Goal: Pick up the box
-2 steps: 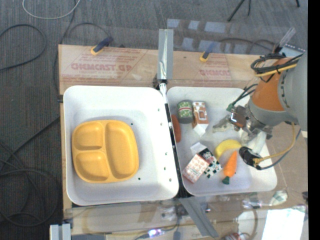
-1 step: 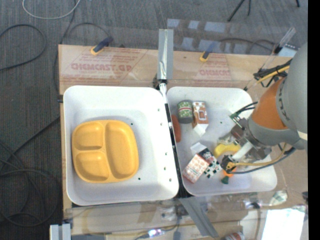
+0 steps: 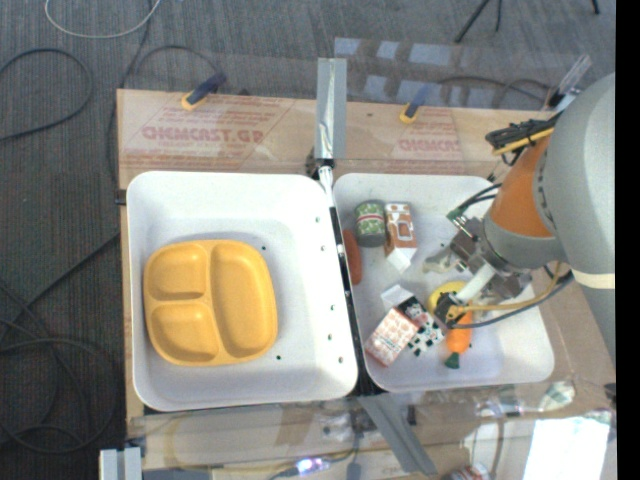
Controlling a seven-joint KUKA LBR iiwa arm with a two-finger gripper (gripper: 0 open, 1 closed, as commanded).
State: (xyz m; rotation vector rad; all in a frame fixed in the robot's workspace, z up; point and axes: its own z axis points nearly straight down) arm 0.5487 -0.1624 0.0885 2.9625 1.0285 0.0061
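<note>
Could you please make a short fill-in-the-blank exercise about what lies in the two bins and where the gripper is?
1. The yellow tray lies in the ____ bin as the camera sees it.
2. The tray is divided into ____ compartments.
3. The carrot lies in the right bin, its body coloured ____.
4. The gripper is above the ____ bin.

Missing words: left; three; orange; right

Glossy yellow plastic tray (image 3: 211, 301) lies in a smooth white bin (image 3: 200, 193); the box (image 3: 392, 336) looks like printed cardboard.
</note>
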